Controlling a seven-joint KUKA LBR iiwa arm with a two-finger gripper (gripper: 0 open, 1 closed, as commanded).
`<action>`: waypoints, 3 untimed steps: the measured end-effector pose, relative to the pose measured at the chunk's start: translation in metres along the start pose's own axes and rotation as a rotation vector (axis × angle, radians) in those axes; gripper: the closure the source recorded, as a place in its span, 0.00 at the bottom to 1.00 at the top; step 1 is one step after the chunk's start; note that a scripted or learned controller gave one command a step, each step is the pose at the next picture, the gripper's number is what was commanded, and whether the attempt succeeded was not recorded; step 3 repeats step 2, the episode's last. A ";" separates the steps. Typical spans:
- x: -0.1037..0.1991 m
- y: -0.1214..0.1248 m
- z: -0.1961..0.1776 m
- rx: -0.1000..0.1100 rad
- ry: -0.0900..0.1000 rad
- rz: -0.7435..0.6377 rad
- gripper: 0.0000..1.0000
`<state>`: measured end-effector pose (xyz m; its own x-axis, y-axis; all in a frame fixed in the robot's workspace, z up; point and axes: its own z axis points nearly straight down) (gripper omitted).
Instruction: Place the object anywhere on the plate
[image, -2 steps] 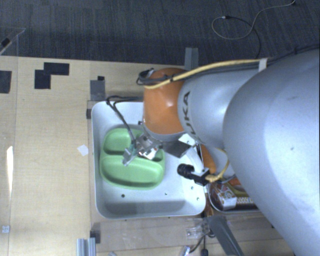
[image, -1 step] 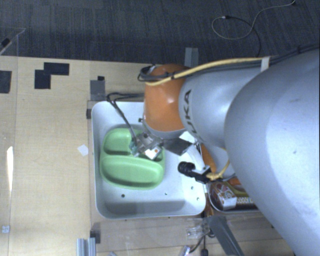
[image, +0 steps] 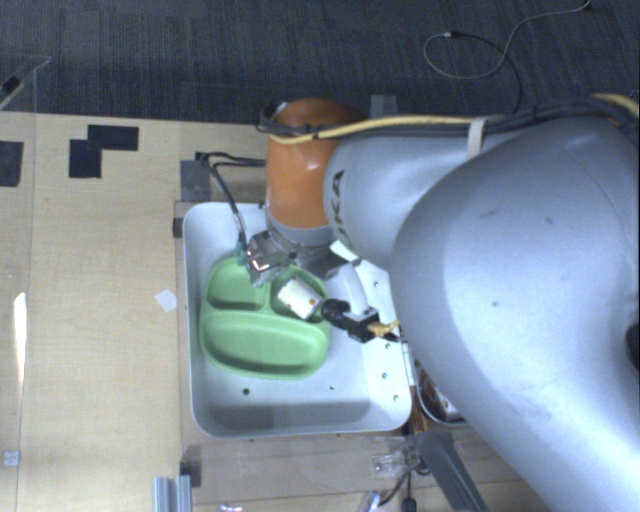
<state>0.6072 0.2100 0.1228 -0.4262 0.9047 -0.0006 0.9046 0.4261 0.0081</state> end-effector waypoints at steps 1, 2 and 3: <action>0.001 0.000 -0.001 -0.001 0.000 -0.002 0.00; 0.001 0.000 -0.001 -0.001 0.000 -0.002 0.00; 0.001 0.000 -0.001 -0.001 0.000 -0.002 0.00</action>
